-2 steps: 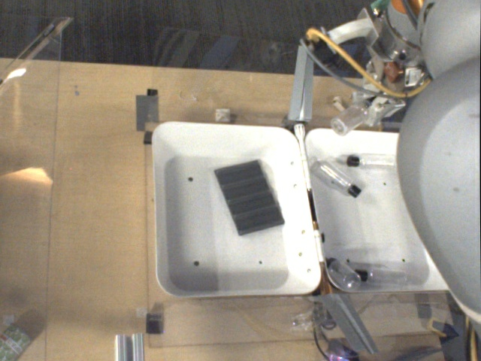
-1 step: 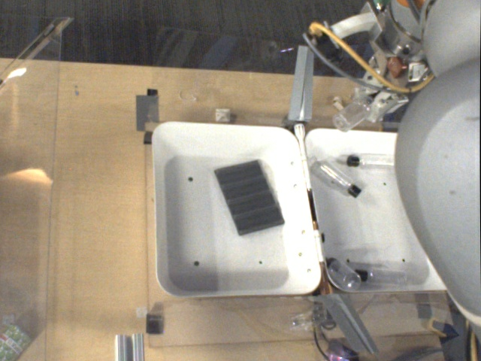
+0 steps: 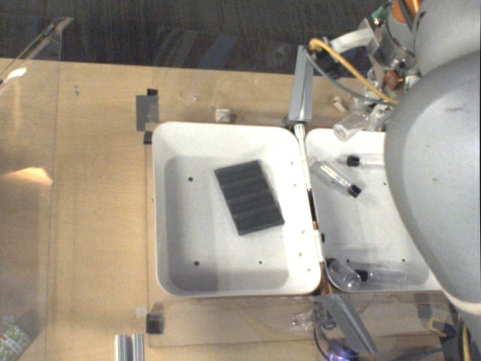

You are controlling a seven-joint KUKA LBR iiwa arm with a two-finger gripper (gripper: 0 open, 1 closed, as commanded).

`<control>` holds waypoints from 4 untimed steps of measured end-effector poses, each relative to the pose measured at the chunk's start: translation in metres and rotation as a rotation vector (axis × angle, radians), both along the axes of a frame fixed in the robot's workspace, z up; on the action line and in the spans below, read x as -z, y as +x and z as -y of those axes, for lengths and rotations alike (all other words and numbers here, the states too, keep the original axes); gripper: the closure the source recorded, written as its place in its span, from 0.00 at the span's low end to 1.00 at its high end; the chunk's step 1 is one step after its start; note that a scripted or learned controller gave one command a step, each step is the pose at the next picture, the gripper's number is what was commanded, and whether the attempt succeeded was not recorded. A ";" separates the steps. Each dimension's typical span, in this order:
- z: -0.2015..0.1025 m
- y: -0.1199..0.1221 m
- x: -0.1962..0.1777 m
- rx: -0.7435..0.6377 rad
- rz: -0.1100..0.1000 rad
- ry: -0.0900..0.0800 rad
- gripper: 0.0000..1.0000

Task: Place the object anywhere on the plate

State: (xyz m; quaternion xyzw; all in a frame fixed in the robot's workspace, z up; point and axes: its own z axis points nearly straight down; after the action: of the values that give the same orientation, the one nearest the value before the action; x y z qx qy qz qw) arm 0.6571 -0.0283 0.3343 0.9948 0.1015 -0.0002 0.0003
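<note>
The dark ridged plate (image 3: 249,197) lies flat in the left bin (image 3: 169,201), a little above and right of that bin's middle, with its long axis tilted, running from upper left to lower right. The candidate objects are in the right bin (image 3: 338,224): a clear syringe-like tube with a black tip (image 3: 337,179) near the bin's upper left, a second small black-capped tube (image 3: 359,160) just above it, and a clear round-ended tube (image 3: 364,275) lying along the lower wall. Another clear tube (image 3: 353,125) rests at the upper rim of that bin. The arm's large grey body (image 3: 440,179) covers the right half of the right bin, and the end effector itself cannot be made out beneath it, so whether it is wide, narrow or holding anything cannot be told. Judging from this, the object must travel leftward over the two rims where the bins meet (image 3: 307,201), so a lift is needed before crossing. The plate sits near that shared wall, so the carry is short. White floor lies open around the plate on its left and lower sides, giving room for a drop. The wooden surface (image 3: 83,201) lies well off to the left.
</note>
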 end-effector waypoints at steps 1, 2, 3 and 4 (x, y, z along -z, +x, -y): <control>-0.056 0.006 0.021 -0.002 0.001 0.002 1.00; -0.051 0.003 0.019 -0.002 0.001 0.002 1.00; -0.023 0.004 0.011 -0.010 -0.001 -0.001 1.00; 0.004 -0.009 0.098 -0.086 0.000 0.001 1.00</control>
State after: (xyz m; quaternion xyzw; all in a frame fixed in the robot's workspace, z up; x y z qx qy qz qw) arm 0.6479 -0.0325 0.2363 0.9896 0.1441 -0.0003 -0.0001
